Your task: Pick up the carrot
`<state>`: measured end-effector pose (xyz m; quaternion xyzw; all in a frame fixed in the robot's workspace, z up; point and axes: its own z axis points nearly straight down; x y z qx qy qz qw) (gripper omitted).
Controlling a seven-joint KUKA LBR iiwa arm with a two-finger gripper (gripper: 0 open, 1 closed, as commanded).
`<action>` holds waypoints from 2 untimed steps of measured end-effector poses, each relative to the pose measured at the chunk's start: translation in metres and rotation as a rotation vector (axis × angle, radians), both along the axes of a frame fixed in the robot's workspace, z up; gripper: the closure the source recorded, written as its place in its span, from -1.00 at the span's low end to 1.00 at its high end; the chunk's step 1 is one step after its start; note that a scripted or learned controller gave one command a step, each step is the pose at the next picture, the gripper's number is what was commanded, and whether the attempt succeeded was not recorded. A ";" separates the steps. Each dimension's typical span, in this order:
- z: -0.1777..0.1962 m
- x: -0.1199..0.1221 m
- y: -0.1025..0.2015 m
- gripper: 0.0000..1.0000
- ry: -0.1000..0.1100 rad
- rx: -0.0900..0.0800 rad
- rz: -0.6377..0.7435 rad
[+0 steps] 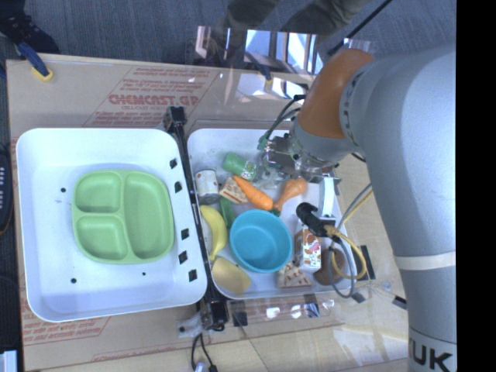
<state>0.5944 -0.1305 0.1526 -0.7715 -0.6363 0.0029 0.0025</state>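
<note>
Two white bins [31, 208] on a tan board printed with red lettering. In the left one, pale green divided plate [124, 215]. In the right, bright blue bowl [261, 241], orange carrot [254, 194], yellow banana [215, 229], green cylinder [235, 163], small can [206, 184] (white label, brownish ends). Grey arm [403, 130] with orange band [329, 91].

cardboard sheet [116, 99]: "CHEMCAST GP" in red | arm [418, 208]: "UK", cut off
</note>
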 end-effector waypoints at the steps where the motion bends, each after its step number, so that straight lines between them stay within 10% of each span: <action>1: -0.057 -0.044 0.028 1.00 -0.012 -0.001 0.513; 2: 0.039 -0.039 0.048 1.00 -0.001 0.001 0.109</action>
